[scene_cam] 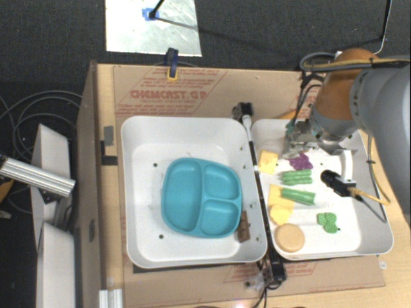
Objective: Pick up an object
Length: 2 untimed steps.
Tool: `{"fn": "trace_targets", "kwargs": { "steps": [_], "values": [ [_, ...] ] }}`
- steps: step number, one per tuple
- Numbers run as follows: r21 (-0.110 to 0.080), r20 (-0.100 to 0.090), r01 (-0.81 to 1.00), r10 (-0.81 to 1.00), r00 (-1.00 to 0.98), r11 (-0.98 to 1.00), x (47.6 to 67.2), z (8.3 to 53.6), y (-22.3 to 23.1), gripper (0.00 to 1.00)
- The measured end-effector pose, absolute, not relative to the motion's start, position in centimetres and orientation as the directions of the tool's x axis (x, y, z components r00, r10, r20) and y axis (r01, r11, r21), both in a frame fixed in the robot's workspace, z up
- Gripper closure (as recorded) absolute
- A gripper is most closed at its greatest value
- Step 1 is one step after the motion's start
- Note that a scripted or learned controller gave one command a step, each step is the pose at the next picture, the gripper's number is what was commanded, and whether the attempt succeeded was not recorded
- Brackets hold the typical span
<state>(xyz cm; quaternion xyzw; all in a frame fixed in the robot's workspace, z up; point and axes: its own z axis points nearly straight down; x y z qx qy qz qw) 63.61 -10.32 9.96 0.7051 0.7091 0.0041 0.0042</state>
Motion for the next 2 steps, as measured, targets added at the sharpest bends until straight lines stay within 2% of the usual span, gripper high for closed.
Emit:
{"fn": "trace_targets", "kwargs": {
  "steps": [1, 2],
  "values": [
    [0.011, 0.0, 1.0, 1.0, -0.006, 0.006, 63.6, 9.9, -10.3, 0.0],
    [0.008, -0.002, 1.0, 1.0, -0.001, 0.001, 62.8, 8.8, -11.3, 0.0]
  ]
}}
